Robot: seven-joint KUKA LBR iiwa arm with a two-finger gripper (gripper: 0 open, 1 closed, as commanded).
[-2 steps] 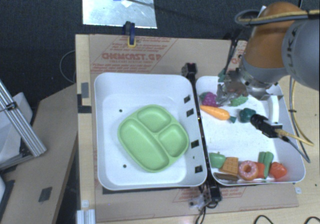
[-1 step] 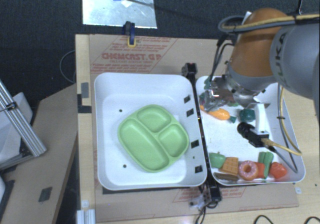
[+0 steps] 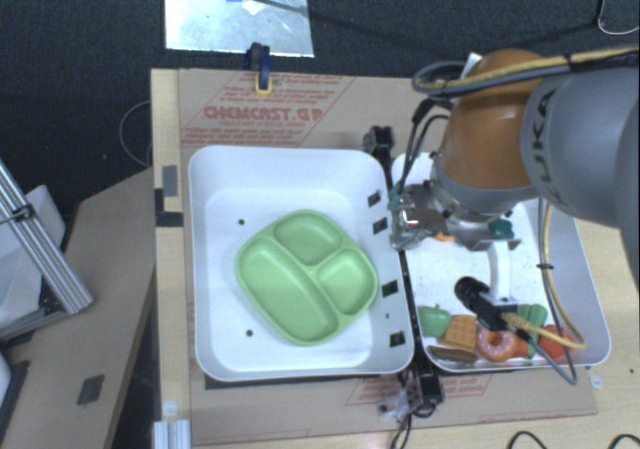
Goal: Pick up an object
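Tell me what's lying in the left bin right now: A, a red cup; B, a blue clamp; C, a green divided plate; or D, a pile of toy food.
C. The green divided plate lies flat on the floor of the left bin, while the toy food sits in the right bin under the arm.
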